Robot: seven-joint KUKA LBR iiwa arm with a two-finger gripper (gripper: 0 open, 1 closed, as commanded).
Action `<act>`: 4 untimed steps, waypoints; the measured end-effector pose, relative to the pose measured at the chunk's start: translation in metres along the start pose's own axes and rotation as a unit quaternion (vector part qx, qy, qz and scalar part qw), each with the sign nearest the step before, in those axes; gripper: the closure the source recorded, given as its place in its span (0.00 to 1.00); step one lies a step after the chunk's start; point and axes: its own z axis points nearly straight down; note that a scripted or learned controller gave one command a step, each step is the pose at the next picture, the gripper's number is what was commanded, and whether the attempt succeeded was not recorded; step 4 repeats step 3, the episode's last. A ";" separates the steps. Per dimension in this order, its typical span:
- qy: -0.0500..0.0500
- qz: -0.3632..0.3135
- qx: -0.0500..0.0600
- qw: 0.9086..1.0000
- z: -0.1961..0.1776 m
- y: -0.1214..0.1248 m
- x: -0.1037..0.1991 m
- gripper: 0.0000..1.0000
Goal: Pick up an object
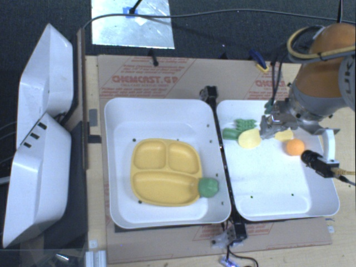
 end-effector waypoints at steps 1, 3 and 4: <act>0.000 -0.001 0.000 1.000 -0.005 -0.004 0.058 1.00; 0.000 0.000 -0.001 1.000 0.004 -0.006 0.156 1.00; 0.000 0.000 -0.001 1.000 0.004 -0.006 0.156 1.00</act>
